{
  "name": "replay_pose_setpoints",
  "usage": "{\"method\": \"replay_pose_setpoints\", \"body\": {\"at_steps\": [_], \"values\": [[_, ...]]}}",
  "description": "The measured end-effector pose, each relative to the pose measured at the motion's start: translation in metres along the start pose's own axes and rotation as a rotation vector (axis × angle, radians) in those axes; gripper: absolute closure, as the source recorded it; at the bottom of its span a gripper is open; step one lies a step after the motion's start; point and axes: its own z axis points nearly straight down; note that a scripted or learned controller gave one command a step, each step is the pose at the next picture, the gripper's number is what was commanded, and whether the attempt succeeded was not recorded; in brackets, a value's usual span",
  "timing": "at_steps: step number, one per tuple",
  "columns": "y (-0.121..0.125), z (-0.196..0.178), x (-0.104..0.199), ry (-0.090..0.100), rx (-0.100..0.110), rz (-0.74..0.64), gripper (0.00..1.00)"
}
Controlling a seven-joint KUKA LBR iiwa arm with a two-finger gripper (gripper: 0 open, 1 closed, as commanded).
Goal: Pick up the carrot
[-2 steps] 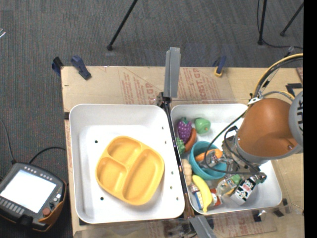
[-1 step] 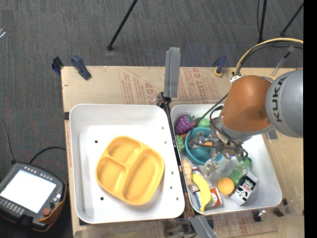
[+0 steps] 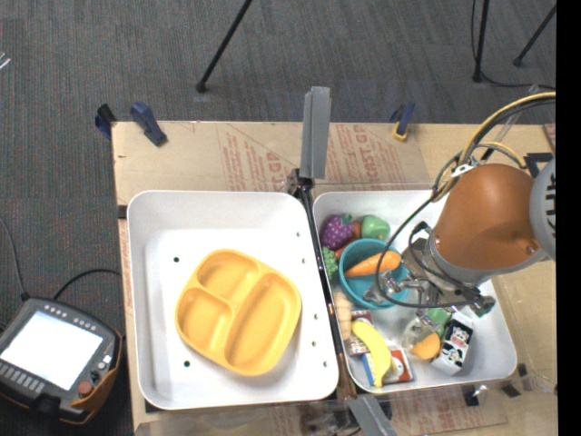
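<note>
The carrot is orange and lies across a teal bowl in the right bin, its tip pointing left. My gripper hangs just right of the bowl, under the arm's orange band, with its metal fingers low beside the bowl's right rim. The carrot's thick end sits just above and left of those fingers. Nothing shows between them.
The right bin also holds purple grapes, a green pepper, a banana, a small milk carton and an orange piece. A yellow divided plate lies in the left bin.
</note>
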Motion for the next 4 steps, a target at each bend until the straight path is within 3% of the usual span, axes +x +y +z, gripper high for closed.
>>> {"method": "replay_pose_setpoints", "body": {"at_steps": [1,2,3,4], "values": [[-0.021,0.013,-0.049,0.000,0.000,0.231,0.00],[-0.037,0.013,-0.069,0.000,0.000,0.588,0.00],[-0.037,0.003,-0.068,0.004,0.001,0.587,1.00],[-0.036,0.003,-0.070,-0.001,0.000,0.585,0.00]]}}
